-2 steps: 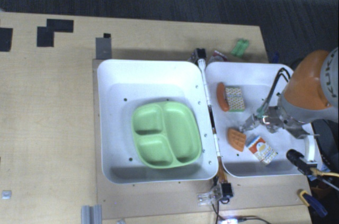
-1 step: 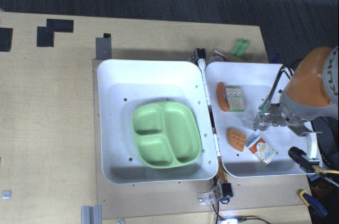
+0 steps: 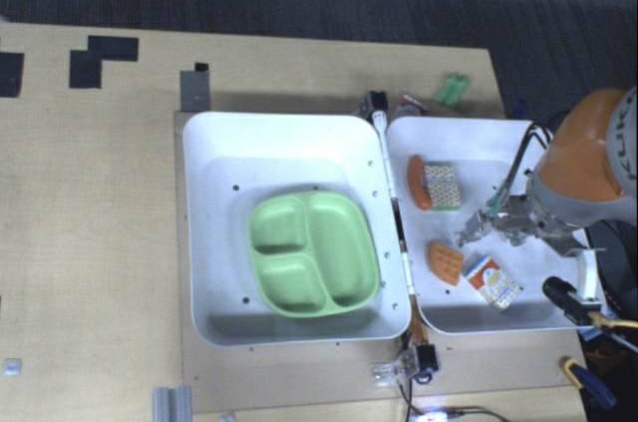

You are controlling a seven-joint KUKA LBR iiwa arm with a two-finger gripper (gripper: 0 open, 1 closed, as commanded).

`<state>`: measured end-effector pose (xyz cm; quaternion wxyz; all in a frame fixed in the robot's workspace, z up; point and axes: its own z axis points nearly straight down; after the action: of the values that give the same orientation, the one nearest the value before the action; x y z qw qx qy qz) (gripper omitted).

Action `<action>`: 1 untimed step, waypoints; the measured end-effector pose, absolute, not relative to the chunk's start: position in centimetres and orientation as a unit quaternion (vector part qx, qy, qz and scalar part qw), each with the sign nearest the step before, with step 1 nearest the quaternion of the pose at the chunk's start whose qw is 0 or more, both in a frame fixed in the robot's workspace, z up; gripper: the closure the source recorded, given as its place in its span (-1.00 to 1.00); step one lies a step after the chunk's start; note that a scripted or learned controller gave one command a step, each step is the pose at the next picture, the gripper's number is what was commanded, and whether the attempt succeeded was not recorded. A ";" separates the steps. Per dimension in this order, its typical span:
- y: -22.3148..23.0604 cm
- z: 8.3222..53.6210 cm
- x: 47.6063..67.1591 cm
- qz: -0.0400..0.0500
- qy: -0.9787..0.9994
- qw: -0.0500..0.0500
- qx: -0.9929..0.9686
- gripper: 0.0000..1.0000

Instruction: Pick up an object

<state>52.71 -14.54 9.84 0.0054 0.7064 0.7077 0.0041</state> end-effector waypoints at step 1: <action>-13.4 8.8 50.0 0.003 0.707 0.006 0.707 -1.00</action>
<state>49.95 -13.40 8.79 0.0065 0.7073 0.7069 0.0033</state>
